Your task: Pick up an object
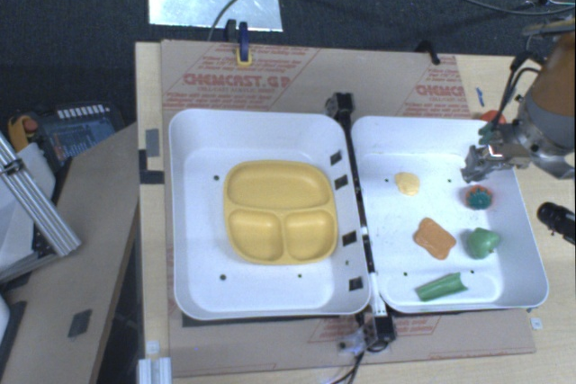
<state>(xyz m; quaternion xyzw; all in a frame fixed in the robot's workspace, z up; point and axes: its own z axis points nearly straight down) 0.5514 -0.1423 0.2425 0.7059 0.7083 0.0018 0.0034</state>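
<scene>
The right bin (pixel 432 132) holds several small objects: a pale yellow lump (pixel 408 183), an orange piece (pixel 434 238), a green rounded piece (pixel 482 242), a long green piece (pixel 441 286) near the front, and a teal and red ball (pixel 478 198). My gripper (pixel 479 165) hangs at the bin's right side, just above the teal and red ball. Nothing shows between its fingers.
The left bin (pixel 193 193) holds a yellow three-compartment tray (pixel 277 209). A black divider strip (pixel 353 202) runs between the bins. Cables cross the back of the bench. Grey equipment sits off the bench at the left.
</scene>
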